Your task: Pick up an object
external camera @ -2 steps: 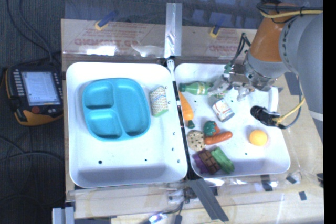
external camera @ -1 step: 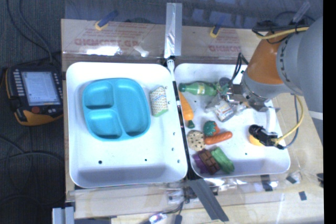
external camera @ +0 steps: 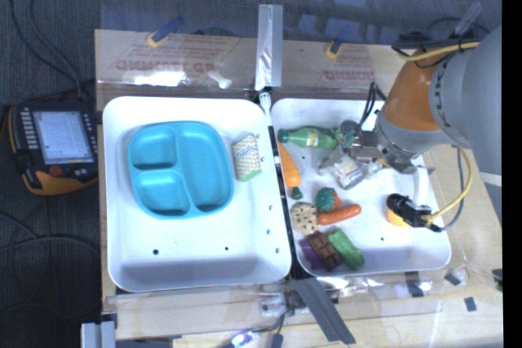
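Claw (external camera: 352,149): low in the right bin (external camera: 424,253), over a small pale packet (external camera: 349,171). You cannot tell its state from this angle.
Packet: just beside the green bottle (external camera: 310,138), toward the bin's middle. Likely light, crinkly, slippery; take it across its narrow width.
Bottle: lies flat, likely stiff and smooth; grip mid-body.
Carrot (external camera: 289,167): just left of the bottle's lower side, by the wall.
Beyond: cookie (external camera: 304,217) and chocolate (external camera: 320,248) well below the bottle; blue tray (external camera: 178,167) in the left bin (external camera: 122,240).
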